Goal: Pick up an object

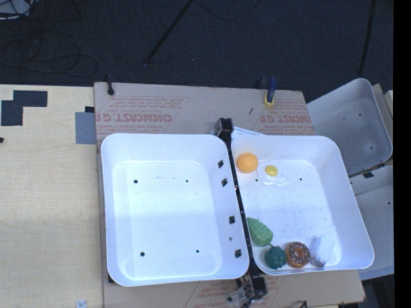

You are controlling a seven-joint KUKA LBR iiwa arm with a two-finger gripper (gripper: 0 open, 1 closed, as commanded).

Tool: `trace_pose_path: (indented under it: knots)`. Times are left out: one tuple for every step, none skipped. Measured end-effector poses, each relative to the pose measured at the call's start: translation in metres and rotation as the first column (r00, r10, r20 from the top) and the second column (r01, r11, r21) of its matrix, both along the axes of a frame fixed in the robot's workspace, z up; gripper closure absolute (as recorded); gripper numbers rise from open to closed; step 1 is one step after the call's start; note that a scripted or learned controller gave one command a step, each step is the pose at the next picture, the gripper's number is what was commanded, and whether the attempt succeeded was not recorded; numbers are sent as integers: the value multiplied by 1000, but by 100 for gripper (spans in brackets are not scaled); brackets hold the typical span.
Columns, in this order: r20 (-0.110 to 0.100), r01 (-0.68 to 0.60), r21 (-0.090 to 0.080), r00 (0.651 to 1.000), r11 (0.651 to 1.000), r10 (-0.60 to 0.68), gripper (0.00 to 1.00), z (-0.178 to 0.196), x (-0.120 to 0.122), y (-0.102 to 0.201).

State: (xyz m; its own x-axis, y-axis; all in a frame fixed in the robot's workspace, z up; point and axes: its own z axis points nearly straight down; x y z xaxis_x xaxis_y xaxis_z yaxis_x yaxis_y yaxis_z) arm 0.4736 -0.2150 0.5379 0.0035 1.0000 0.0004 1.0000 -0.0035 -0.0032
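Lying loose in the right bin (334, 172), an orange ball (247, 163), fried egg (273, 172), green leaf (259, 231) and doughnut (297, 254) await picking; the gripper's state cannot be told.

One fixed overhead camera — slanted down on both bins (103, 147).

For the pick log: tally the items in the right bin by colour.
Orange: 1, ball
Yellow and white: 1, fried egg
Green: 2, light leafy piece, dark piece
Brown: 1, doughnut
White: 1, small object
Total: 6
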Motion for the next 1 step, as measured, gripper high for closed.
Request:
trace_pose_path:
  knots:
    - [2,-6,-1,1000,1000,6,100,-1,47,16]
